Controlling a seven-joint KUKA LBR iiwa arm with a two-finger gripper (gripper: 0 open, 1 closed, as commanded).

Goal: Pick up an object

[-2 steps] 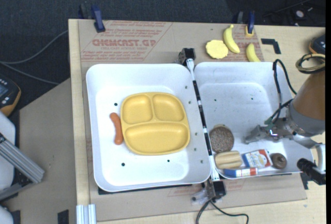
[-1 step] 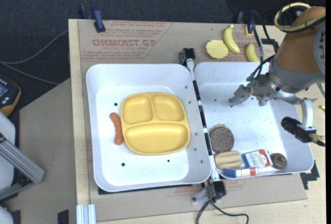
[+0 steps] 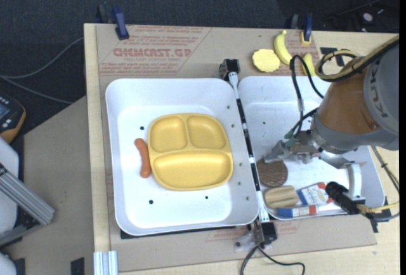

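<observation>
Pincer (image 3: 279,154) above round brown cookie (image 3: 273,173), finger state unclear, glossy yellow sectioned plate (image 3: 189,151) left

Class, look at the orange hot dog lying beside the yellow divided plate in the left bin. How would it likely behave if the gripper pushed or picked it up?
The hot dog is long and rounded, so a sideways push would probably roll it against the yellow plate. It looks like a small toy, likely light. Its smooth surface may slip between fingers unless gripped across its narrow width.
</observation>
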